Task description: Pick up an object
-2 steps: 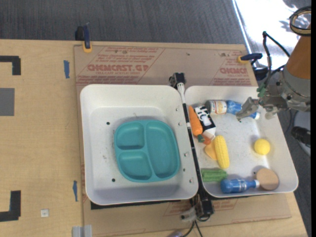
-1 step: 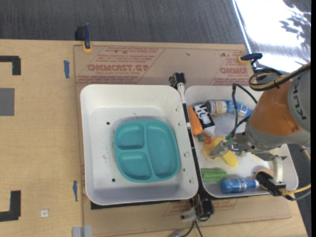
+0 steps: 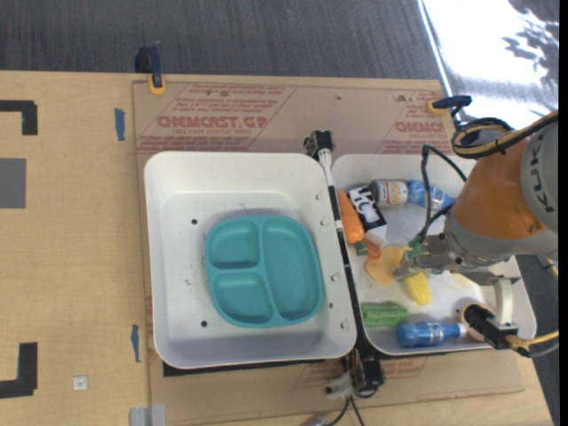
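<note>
on the bench, the gripper point(image 3: 415, 257) sits low over the yellow corn point(image 3: 417, 287); grip unclear.

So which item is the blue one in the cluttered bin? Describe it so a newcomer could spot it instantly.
Look at the right bin, the one the arm reaches into. Along its near edge lies a blue bottle on its side, just below a green object. It is the only solid blue item there.
</note>
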`<state>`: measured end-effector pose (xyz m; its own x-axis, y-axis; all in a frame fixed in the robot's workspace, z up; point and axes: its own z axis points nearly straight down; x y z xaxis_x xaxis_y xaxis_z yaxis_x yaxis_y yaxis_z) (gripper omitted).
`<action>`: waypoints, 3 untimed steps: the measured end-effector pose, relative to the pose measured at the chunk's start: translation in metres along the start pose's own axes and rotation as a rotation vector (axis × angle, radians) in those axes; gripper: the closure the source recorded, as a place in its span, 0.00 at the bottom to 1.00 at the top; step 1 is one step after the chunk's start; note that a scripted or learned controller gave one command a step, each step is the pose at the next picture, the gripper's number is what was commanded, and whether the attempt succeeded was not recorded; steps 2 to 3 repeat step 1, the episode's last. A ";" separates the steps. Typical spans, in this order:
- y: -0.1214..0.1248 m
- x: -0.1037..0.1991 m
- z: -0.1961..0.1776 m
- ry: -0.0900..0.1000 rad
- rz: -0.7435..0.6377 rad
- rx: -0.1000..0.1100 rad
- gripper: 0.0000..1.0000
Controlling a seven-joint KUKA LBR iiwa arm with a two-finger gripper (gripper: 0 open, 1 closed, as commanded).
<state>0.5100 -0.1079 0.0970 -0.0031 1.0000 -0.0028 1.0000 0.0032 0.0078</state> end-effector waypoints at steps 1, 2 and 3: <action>0.008 0.030 -0.143 0.002 0.290 0.007 1.00; 0.008 0.030 -0.143 0.002 0.290 0.007 1.00; 0.008 0.030 -0.143 0.002 0.290 0.007 1.00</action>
